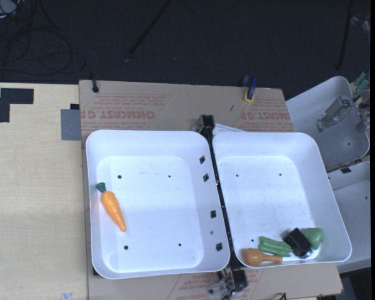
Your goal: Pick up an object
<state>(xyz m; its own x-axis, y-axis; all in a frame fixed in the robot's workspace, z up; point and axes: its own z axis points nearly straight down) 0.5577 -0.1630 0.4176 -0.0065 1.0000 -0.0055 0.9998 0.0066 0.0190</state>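
Two white bins [203, 144]: carrot [112, 209] left, toys [286, 247] clustered right.

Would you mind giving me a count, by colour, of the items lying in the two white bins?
Orange: 2, the carrot in the left bin and the orange pear-shaped piece in the right bin
Green: 2, the long green vegetable and the rounded green piece
Black: 1, the black block
Total: 5
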